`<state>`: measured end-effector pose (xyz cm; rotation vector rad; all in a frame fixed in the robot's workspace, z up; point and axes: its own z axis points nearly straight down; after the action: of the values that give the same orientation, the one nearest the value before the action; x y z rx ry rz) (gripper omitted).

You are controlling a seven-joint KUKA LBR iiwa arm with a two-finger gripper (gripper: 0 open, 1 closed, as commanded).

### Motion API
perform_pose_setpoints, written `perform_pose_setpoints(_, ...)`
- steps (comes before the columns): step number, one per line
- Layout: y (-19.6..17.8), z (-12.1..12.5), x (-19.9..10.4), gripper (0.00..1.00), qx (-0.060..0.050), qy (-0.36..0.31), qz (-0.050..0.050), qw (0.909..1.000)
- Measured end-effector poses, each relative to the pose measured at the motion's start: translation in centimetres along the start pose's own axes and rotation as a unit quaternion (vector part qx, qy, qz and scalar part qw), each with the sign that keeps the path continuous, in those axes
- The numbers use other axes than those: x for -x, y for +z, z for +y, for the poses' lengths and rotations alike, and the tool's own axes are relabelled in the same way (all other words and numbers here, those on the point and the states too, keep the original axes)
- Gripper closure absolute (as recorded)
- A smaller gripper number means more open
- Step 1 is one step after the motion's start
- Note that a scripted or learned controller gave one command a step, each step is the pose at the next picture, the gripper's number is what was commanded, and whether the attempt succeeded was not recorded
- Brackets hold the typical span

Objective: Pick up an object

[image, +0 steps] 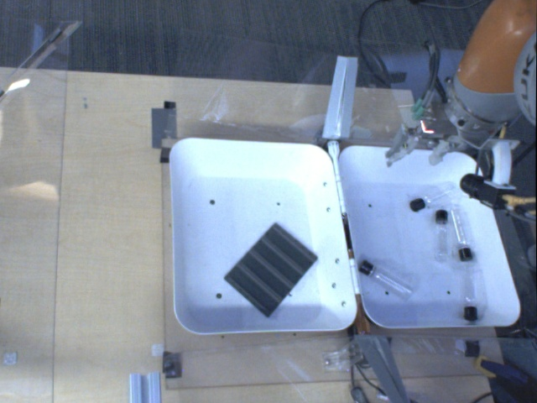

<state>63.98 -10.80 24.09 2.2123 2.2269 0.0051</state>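
Note:
My gripper [417, 151] hangs over the far edge of the right bin [503, 313], below the arm's orange band. Its two fingers [398, 149] stand spread apart with nothing between them, so it is open. In the right bin lie several clear tubes with black caps: one [385, 279] near the left wall, a group [450, 229] at mid-right, and one [470, 302] at the near right corner. A dark ribbed rectangular pad [272, 269] lies flat and turned diagonally in the left bin [189, 225], far from the gripper.
A metal bracket [340, 99] rises at the far end of the divider between the bins. Cables loop behind the arm at the upper right. A black part [482, 189] of the arm overhangs the right bin's right side.

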Motion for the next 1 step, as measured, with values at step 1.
perform_pose_setpoints(1, 14.35, -0.10, 1.75, 0.00, 0.002, -0.079, 0.000, 0.9969)
